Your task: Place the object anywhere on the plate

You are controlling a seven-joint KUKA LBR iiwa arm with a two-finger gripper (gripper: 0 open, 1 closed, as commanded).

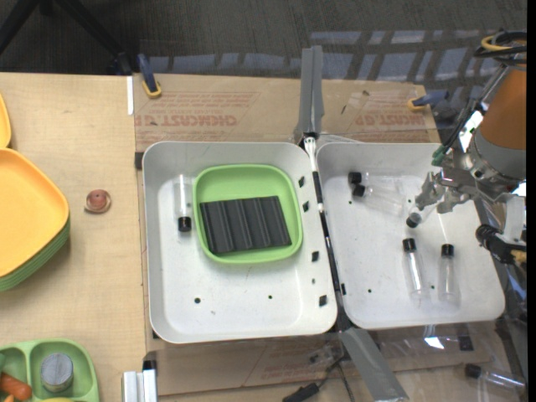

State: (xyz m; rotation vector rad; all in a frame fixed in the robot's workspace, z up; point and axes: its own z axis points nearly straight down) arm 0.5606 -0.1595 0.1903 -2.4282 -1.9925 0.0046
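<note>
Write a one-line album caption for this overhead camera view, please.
Robot gripper hovers over clear vials in the right bin; green plate waits in the left bin.

Red print ran across the cardboard sheet [251, 111] behind the two bins, upside down to the camera. The left stretch read roughly "CHEMCRZT", uncertain letters, with smaller lines under it too blurred to read. A similar red stretch lay on the right part, unreadable. No other text was legible.

A robotics lab: 2 white bins [167, 308] on a cardboard-covered bench [218, 115], clear vials [412, 266].
</note>
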